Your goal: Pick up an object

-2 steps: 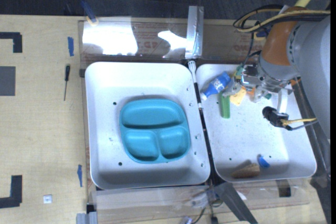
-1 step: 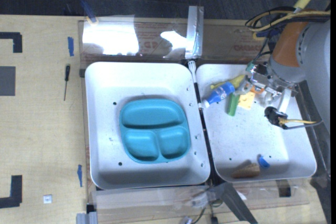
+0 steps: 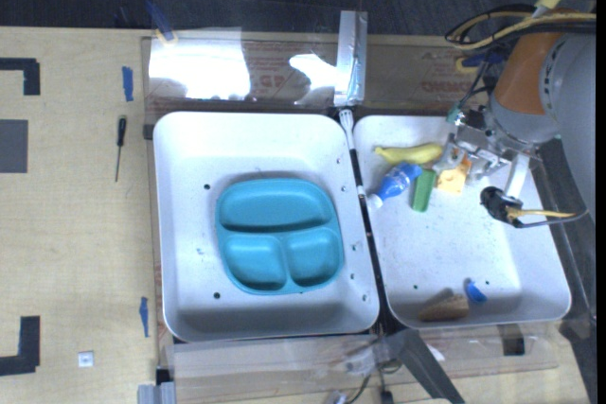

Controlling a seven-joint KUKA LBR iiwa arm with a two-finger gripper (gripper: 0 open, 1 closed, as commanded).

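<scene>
A: Where is the end effector (image 3: 471, 156) seen?

B: It is seen over the upper right part of the right bin (image 3: 530, 293), below the orange-banded wrist. Whether anything is gripped cannot be told.

A: What is found beneath it?

B: A cluster of objects is gathered in the bin's upper left area. A banana (image 3: 409, 152) is laid with its long axis nearly left to right, the right end tipped slightly upward toward the end effector. A blue bottle (image 3: 397, 183) is slanted just below it, its white cap pointed down-left toward the divider between the bins. A green cylinder (image 3: 422, 189) stands just beside the bottle, its long axis almost top to bottom. A small yellow-orange piece (image 3: 453, 181) is touching or nearly touching the end effector.

A: And open room?

B: The middle of the right bin is left bare. A brown object (image 3: 445, 306) and a small blue one (image 3: 475, 293) are lodged against the near wall. The left bin (image 3: 180, 156) is taken up by a teal divided tray (image 3: 278, 234), with bare floor around it.
</scene>
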